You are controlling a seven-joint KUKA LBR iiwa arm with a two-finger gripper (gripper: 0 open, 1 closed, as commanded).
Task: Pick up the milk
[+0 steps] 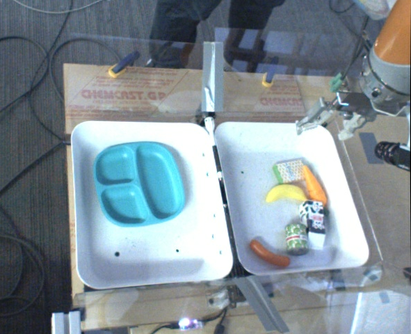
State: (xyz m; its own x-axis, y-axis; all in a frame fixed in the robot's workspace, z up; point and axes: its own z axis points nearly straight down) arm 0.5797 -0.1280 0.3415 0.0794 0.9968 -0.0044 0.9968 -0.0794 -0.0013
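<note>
Sharing the right bin (344,186): one milk (316,221), banana (286,194), carrot (314,184); tool (328,120) open.

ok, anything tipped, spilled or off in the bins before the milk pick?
No spills or damage visible. The milk carton lies on its side in the right bin, packed against the can, with the banana and carrot just above. The gripper is at that bin's top right corner.
</note>
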